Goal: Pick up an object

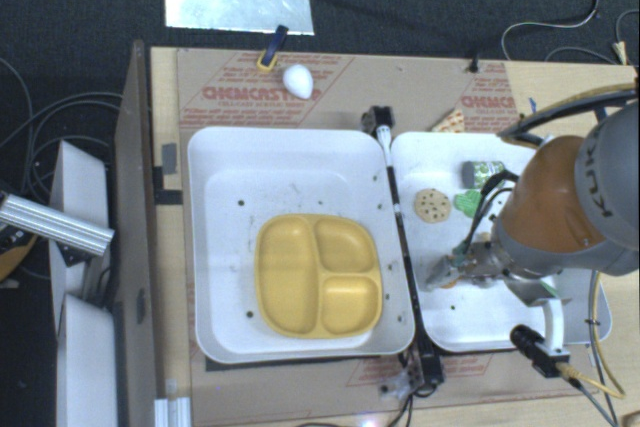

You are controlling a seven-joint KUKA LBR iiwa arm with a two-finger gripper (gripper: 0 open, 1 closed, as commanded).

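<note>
In the right bin (pixel 440 320) lie a round tan cookie (pixel 432 205), a small green piece (pixel 468 203) and a grey-green can-like object (pixel 484 173) near the far side. My gripper (pixel 447 272) reaches down into the right bin from the right, its tip low over the bin floor, below the cookie. The arm's grey and orange wrist (pixel 550 205) covers much of the bin's right half. I see nothing between the fingers.
The left bin (pixel 225 215) holds a yellow divided tray (pixel 318 273). A white egg-shaped object (pixel 297 80) and a small yellow-blue item (pixel 270 50) lie on the cardboard behind the bins. Cables run at the right edge and the front.
</note>
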